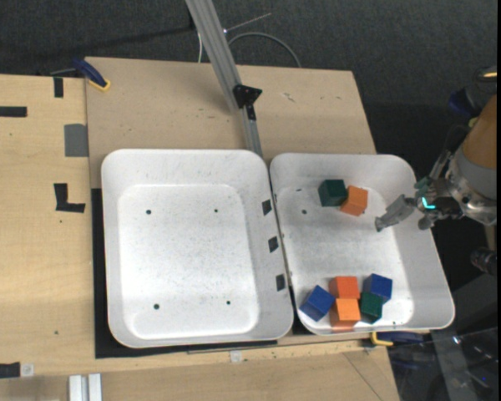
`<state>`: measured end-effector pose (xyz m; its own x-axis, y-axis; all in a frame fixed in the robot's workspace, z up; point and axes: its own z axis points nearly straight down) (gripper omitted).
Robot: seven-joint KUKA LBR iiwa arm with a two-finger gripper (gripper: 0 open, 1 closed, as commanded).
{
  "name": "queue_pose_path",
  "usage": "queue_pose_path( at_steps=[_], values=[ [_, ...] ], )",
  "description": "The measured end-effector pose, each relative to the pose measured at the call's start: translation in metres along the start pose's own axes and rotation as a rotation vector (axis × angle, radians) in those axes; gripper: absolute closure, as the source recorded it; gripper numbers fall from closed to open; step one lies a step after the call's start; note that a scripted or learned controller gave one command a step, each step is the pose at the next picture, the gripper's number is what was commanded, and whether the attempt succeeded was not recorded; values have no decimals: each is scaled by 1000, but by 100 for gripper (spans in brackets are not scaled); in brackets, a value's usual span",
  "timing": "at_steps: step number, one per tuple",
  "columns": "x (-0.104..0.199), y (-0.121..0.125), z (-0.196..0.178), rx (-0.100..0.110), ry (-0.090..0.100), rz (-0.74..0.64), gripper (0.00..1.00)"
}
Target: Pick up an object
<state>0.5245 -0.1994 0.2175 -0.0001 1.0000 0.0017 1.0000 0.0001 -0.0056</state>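
Grey arm (pixel 472 192), orange band, grey hand (pixel 394 214)

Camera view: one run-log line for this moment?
pincer over right bin, near its right edge | nothing seen held | nearest: green block, orange block | five blocks at near edge | left bin

One fixed camera looked down from above the table (pixel 167 98) at a slant, far enough back to take in both white bins side by side: the left bin (pixel 188 164) sat at centre frame, the right bin (pixel 401 174) toward the right. Dark floor ran across the top of the frame. The arm (pixel 476 170) came in at the right edge, mid-height.
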Motion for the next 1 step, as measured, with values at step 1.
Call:
queue_pose_path(
  at_steps=[1],
  values=[
    [0, 1, -2, -4, -1, -1, 0]
  ],
)
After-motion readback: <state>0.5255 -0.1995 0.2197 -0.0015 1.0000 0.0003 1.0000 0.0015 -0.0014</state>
